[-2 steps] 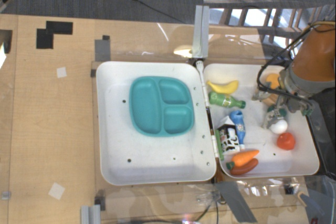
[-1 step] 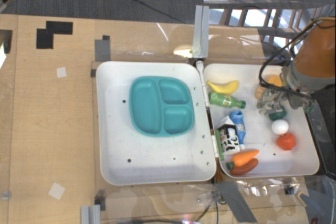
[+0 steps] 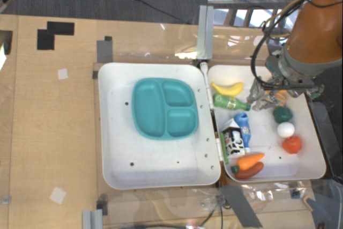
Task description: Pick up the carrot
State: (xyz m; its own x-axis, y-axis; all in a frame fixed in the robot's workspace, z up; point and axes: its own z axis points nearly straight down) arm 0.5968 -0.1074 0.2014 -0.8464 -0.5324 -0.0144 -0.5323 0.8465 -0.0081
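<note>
The bench [image 3: 48,131] carries two shallow white bins side by side, and the risks all sit in the right one. The left bin [image 3: 115,169] holds just a teal divided plate [image 3: 164,108], well apart from any action. The right bin [image 3: 311,169] is crowded, and the arm [image 3: 316,29] reaches over its far end.

The gripper [image 3: 259,100] hangs near the far-left part of the right bin, close to a yellow banana [image 3: 228,88] and a green bottle-like item [image 3: 230,103]. Whether the claw is released or clenched cannot be told from this slant, and nothing can be seen between its tips.

The carrot [image 3: 250,160] lies at the near edge of the right bin, well apart from the gripper. It rests touching a dark reddish sausage-like item [image 3: 250,170] just below it, with a black-and-white carton [image 3: 233,141] and a blue bottle [image 3: 244,127] just beside its green end. A green ball-like item [image 3: 282,114], a white ball [image 3: 285,129] and a red ball-like item [image 3: 292,144] sit to the right.

The main danger appears to be a wrong grasp: the gripper is nearest the banana and green item, so a descent here would likely miss the carrot altogether. Even over the carrot, its tapered body could slip, or the claw might catch the reddish item pressed against it, or jam against the bin's near wall.
</note>
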